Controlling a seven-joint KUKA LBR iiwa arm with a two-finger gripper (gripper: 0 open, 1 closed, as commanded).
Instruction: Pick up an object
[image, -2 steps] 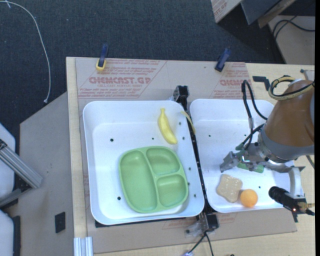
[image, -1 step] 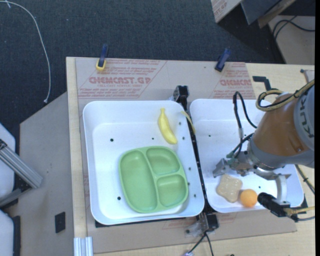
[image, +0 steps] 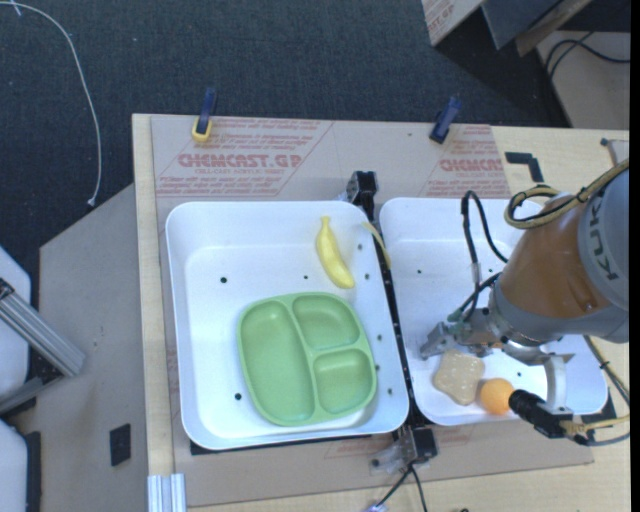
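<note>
I'm seeing two candidates in the right bin (image: 420, 240), both sitting at its near end: a pale beige lump (image: 459, 379) and an orange ball (image: 494, 396). They're touching or just beside each other, ball on the right of the lump. Both are lying on the bin floor.

The jaws (image: 455, 338) are hanging just above the far edge of the lump, low in the bin. I cannot tell whether they're open or closed; the wrist is covering most of them and only some grey metal is sticking out on the left. Whether they're touching the lump, I can't tell either.

The arm (image: 560, 270) is reaching in from the right, orange band above the wrist, cables looping over it.

The left bin (image: 190, 300) is holding a green tray (image: 305, 355) with three compartments, lying flat toward the near side. A banana (image: 333, 254) is lying beyond it near the far right corner, apart from the tray.

Both bins are sitting side by side on the bench (image: 160, 180), with two clamps on its far edge, one yellow (image: 204, 122) and one blue (image: 446, 120).
</note>
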